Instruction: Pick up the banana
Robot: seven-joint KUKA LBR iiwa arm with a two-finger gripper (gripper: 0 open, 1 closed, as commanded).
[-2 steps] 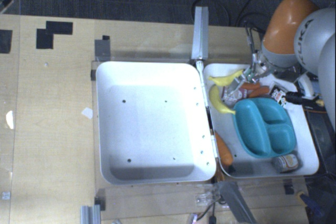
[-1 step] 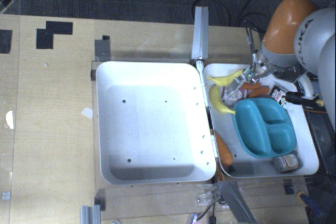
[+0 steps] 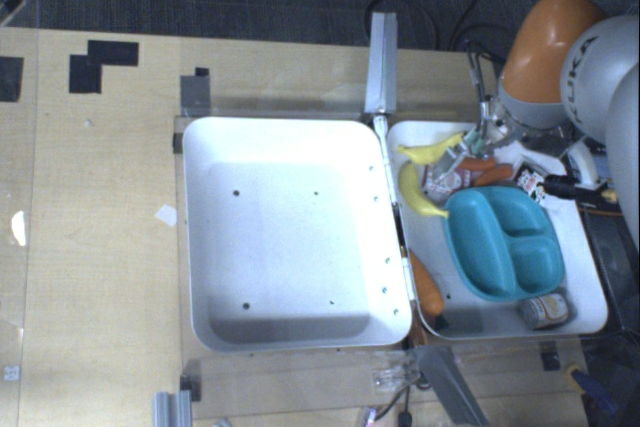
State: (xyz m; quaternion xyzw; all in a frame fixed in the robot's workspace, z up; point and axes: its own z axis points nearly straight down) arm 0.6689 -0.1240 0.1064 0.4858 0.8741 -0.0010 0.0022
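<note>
Gripper (image 3: 478, 143) above right bin (image 3: 590, 300), banana (image 3: 415, 190) nearby

No legible text, brand or number found. Printing on the crumpled wrapper (image 3: 445, 177) and on the small white-and-red packet (image 3: 530, 183) is too blurred to read.

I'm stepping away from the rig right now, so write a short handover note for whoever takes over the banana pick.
Gripper: low over the back of the right bin, among the clutter; its grasp can't be read from here.
Bananas: one banana lies along the right bin's left wall, a second banana sits behind it, near the gripper. Both rest in the bin.
Also in that bin: a blue divided tray, a carrot and a can.
Done: arm has reached in.
Left: grasp and lift a banana.
</note>
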